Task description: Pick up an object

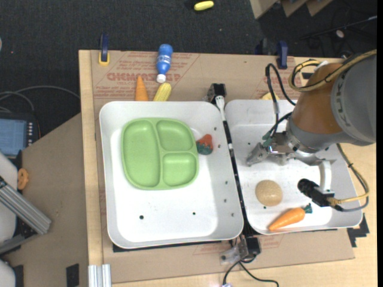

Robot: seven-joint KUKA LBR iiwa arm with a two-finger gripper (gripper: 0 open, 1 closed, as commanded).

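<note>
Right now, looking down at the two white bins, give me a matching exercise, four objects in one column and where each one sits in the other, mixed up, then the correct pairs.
Objects
1. green divided plastic plate
2. orange toy carrot with a green top
3. small blue and white bottle
4. round tan bread roll

Places
A. on the cardboard behind the left bin
B. middle of the right bin, beside the carrot
C. left bin, upper half
D. front edge of the right bin

Pairs: 1-C, 2-D, 3-A, 4-B
</note>
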